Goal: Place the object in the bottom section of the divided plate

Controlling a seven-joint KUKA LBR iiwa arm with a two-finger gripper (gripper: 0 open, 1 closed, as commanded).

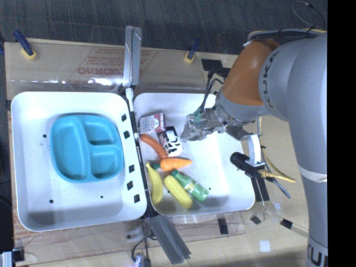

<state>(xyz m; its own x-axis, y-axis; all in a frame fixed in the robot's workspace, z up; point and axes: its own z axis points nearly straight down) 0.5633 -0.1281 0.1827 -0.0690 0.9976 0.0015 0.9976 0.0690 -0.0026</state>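
Two shallow white bins sit side by side on the bench. The left bin (pixel 33 204) holds a blue divided plate (pixel 87 147), lying left of centre in the frame with one large compartment on its left and two smaller ones on its right; nothing lies in any of them.

The right bin (pixel 233 202) carries the loose things, gathered along its left half. Near the divider lies a small dark red packet (pixel 151 122), and just right of it a black-and-white box (pixel 172 142). Below these, an orange sausage-shaped piece (pixel 153 144) slants down to the right, touching a carrot (pixel 177 163) that points right. Lower still — toward the bottom centre of the frame — a banana (pixel 155 183), a corn cob (pixel 179 191) and a green bottle (pixel 191 186) lie close together.

The grey arm (pixel 289 77) with its orange band comes in from the right, and the gripper (pixel 192 128) hangs over the upper middle of the right bin, just right of the box. Whether its jaws are wide or closed, I cannot tell — nothing is visibly between them.
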